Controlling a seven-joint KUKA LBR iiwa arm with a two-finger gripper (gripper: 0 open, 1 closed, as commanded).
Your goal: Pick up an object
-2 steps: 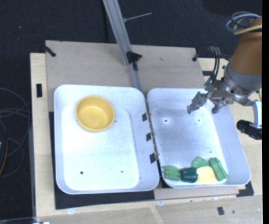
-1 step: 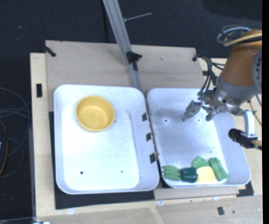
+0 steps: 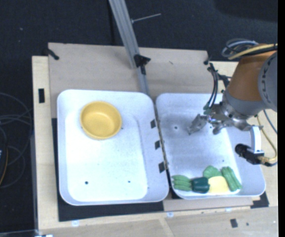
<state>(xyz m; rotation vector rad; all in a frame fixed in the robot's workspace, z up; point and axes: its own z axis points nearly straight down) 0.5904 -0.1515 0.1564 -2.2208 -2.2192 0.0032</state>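
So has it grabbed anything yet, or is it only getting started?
Nothing looks picked up yet. The gripper hangs over a bare part of the right bin, with nothing seen between its fingers. The green and yellow pieces lie at that bin's near edge, the yellow bowl in the left bin. The whole pick remains.

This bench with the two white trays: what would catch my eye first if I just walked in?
Probably the yellow bowl, sitting alone near the far left corner of the left bin. Next, the grey and orange arm reaching in from the right, its gripper over the middle of the right bin. Last, a cluster of green and yellow objects crowded against that bin's near edge.
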